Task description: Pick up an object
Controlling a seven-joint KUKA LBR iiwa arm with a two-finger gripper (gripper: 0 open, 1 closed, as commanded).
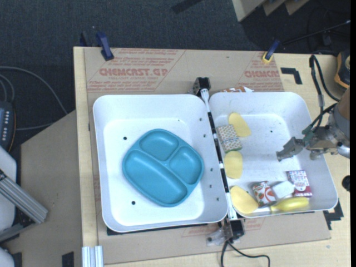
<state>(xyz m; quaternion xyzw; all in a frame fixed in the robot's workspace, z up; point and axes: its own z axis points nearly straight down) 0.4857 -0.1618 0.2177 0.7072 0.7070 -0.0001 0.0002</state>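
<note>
My gripper point(289, 148) hangs over the right side of the right bin point(295, 100), reaching in from the right edge, with nothing visibly in it. Below it in the bin lie a small red-checked packet point(298, 182), a red-and-white carton point(266, 192) and a long yellow piece point(290, 204). Along the bin's left side sit a yellow oval piece point(239, 125), a patterned packet point(228, 138), a pale yellow piece point(233, 164) and a further yellow piece point(243, 200). The gripper is apart from all of them.
The left bin point(103, 115) holds a blue divided plate point(162, 166). A black hinge strip point(214, 149) runs between the bins. Bare white floor point(267, 129) lies in the right bin's upper middle. Cables point(318, 82) hang at the far right.
</note>
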